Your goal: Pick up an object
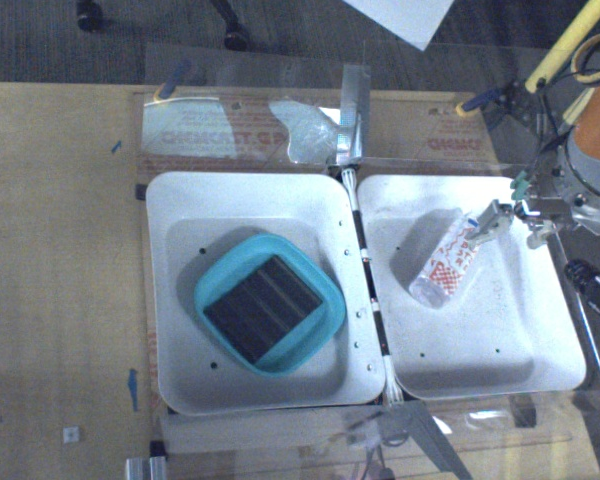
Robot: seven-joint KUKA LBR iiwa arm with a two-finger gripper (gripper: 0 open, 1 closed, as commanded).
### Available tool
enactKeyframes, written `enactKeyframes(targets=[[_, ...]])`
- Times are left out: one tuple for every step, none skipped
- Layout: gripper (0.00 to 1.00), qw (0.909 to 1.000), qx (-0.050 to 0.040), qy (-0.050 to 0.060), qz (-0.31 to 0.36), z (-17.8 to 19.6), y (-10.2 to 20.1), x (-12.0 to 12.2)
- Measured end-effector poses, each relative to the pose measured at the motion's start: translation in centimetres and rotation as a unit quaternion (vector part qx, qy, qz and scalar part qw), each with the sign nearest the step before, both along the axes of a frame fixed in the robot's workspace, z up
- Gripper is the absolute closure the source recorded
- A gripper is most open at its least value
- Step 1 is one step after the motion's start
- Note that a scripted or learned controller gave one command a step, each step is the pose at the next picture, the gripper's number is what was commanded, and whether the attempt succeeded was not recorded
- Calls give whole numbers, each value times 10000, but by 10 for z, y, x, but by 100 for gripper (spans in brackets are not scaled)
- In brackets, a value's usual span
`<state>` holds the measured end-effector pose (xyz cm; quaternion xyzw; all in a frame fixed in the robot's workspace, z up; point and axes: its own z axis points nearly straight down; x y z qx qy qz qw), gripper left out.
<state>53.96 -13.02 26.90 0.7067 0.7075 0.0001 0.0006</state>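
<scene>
From the overhead camera view, the clear bottle with the red-and-white label (446, 264) lies tilted in the right bin (500, 363), its upper end just beside the tool (496, 218); whether the tool is spread or pressed together I cannot tell. The step would likely go best by straddling the bottle across its narrow width, mid-body, before lifting.

The bench (50, 268) has a matt, wood-look tan surface. Both bins, left (170, 208) and right (540, 358), are smooth white plastic with a slight sheen. The tray (325, 298) in the left bin is smooth turquoise plastic around a dark, ribbed, semi-gloss insert (260, 308). The bottle (445, 263) in the right bin is clear plastic with a printed red-and-white label. The tool (500, 218) looks like bare grey metal.
</scene>
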Motion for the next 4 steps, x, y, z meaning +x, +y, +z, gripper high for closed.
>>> enactKeyframes(targets=[[0,9997,0,-2,257,-111,-9,30],[100,9997,-6,-13,244,-101,-10,31],[0,9997,-6,-12,244,-101,-10,31],[0,9968,-5,-11,805,-150,-11,35]])
